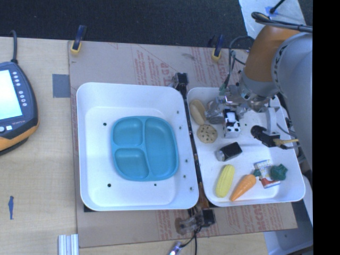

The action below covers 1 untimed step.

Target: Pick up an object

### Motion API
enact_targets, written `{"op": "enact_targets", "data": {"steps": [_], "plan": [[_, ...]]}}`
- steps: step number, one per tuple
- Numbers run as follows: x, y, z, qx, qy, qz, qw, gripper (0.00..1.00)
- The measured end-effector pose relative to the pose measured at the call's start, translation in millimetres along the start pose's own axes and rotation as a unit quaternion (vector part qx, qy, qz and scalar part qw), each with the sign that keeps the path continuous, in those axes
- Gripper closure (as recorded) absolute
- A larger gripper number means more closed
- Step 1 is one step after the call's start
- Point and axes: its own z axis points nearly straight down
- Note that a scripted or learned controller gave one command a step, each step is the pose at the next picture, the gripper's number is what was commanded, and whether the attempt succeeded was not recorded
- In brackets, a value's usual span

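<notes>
The grey arm point(289, 62) reached in from the right, its orange band point(265, 49) sitting just above the wrist. The wrist pointed steeply down, and the gripper point(226, 110) hung low beneath it, slightly to the left of the band.

The grey arm's gripper point(224, 106) hangs low over the right white bin point(291, 195) (toy corn cob point(224, 180), orange carrot point(243, 187), round cookie point(206, 133) inside); a blue sectioned plate point(144, 147) sits in the left white bin point(90, 142).
</notes>
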Motion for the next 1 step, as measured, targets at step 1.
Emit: {"op": "enact_targets", "data": {"steps": [1], "plan": [[58.5, -18.5, -85.5, -0.014, 0.001, -0.002, 0.9999, 1.00]]}}
